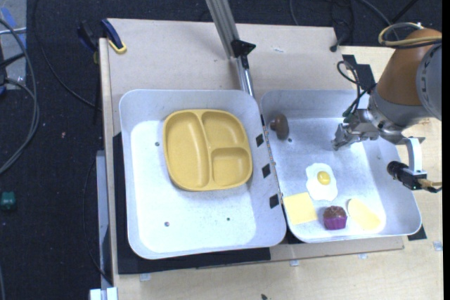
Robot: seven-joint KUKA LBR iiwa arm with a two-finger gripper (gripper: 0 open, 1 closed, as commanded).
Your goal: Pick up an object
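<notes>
- While the grey arm (411,77) with its orange band reaches in from the right, its gripper (344,137) hangs low over the upper middle of the right bin (394,204); whether the claw is released or clenched cannot be told.
- Nothing sits between its tips; the nearest candidates lie apart from it.
- Closest below is a toy fried egg (321,181), flat and glossy, white with a round yellow yolk, its long axis running roughly up and down the view.
- At the bin's near-left lies a yellow cheese slice (299,208), a thin smooth square turned slightly off the bin's edges.
- Just beside it stands a purple piece (335,217), small, rounded and shiny.
- Touching or nearly touching that is a pale yellow piece (364,214), smooth, oval, slanting toward the near-right corner.
- A brown rounded lump (280,125) rests at the bin's far-left corner.
- A yellow divided plate (208,150), matte plastic with three compartments and rounded corners, lies in the left bin (148,221).
</notes>
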